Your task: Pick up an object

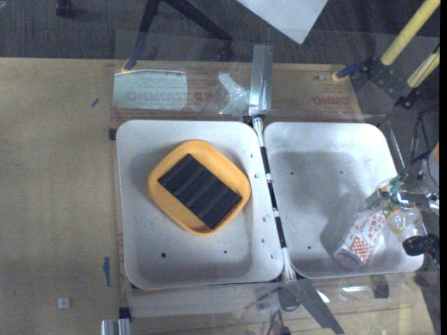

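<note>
A rounded yellow-orange case point(160, 176) with a dark ribbed panel point(199, 190) on top lies flat in the middle of the left bin point(140, 257). In the right bin point(314, 159), a clear plastic bottle with a red-and-white patterned label point(363, 237) lies on its side in the near right corner. Its neck points toward the bin's right wall. A small clear, yellowish piece point(399, 220) sits right beside the bottle against that wall.
A metal divider post point(261, 75) stands behind the seam between the bins, with crumpled clear plastic point(234, 93) beside it. Yellow bars point(415, 19) and dark cables point(422, 138) crowd the right side. A dark knob point(418, 244) sits at the right bin's outer edge.
</note>
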Tool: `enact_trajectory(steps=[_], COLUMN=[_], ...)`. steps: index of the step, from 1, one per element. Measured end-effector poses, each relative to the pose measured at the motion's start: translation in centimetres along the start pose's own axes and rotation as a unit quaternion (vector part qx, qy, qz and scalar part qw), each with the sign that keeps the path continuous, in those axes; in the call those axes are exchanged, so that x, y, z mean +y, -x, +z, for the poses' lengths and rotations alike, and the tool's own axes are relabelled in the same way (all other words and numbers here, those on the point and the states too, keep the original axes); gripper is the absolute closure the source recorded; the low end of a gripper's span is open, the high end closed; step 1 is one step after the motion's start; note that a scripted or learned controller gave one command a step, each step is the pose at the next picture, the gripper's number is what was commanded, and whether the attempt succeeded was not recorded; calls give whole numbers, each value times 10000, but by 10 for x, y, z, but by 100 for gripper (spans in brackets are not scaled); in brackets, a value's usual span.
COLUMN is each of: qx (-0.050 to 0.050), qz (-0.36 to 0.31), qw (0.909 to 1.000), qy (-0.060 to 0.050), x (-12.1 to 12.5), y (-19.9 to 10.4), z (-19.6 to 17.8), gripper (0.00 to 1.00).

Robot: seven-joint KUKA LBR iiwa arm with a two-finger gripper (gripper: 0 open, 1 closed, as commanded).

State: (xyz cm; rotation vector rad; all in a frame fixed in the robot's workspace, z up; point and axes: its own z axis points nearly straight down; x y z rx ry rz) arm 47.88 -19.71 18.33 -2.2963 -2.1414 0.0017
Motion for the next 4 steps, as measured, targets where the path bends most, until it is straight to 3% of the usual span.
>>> enact_trajectory(steps=[1, 2, 3, 4], qx=[-17, -86, -91, -7], qz=[-45, -284, -275, -1402], qw=[10000, 9994, 9994, 9901], qy=[49, 186, 193, 13], x=[2, 7, 7, 11], y=[-8, -35, -35, -111], z=[81, 84, 75, -15], gripper=[0, 0, 100, 100])
